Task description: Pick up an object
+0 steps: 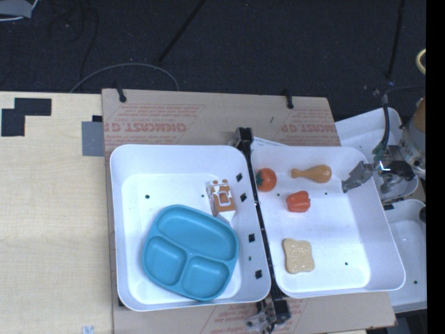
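Observation:
In the right bin (379,273) lie a red tomato (265,179), a tan chicken drumstick (313,174), a red bell pepper (298,201) and a slice of toast (299,255). The left bin (128,162) holds a blue divided plate (190,252) and a small orange-and-white carton (222,197) standing near the divider. My gripper (356,175) hangs at the right bin's far right rim, to the right of the drumstick and apart from it. Nothing shows between its fingers.
A black divider (252,214) runs between the two bins. Brown cardboard (208,120) lies under the bins, on a pale wooden bench (49,221). White sheeting and cables sit at the right by the arm.

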